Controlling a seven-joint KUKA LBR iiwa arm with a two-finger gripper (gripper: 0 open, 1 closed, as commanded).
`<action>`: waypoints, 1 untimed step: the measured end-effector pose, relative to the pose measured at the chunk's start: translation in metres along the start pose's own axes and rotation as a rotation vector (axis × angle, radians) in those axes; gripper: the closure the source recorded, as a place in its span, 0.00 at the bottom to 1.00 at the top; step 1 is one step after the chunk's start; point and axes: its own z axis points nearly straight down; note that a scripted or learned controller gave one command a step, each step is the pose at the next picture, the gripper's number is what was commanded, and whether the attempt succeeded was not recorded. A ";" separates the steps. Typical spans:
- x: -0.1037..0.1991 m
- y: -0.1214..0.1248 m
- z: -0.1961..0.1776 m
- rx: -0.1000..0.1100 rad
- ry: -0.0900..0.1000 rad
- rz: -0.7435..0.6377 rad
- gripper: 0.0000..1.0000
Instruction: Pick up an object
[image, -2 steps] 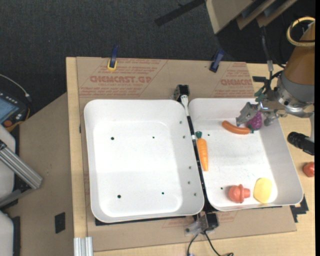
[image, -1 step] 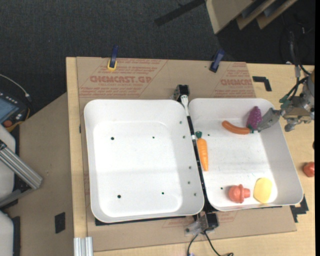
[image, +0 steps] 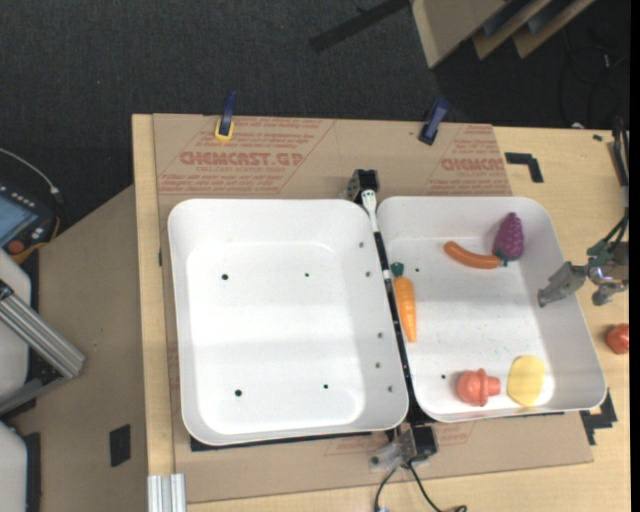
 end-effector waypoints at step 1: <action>0.001 -0.028 -0.148 -0.023 -0.009 -0.006 0.00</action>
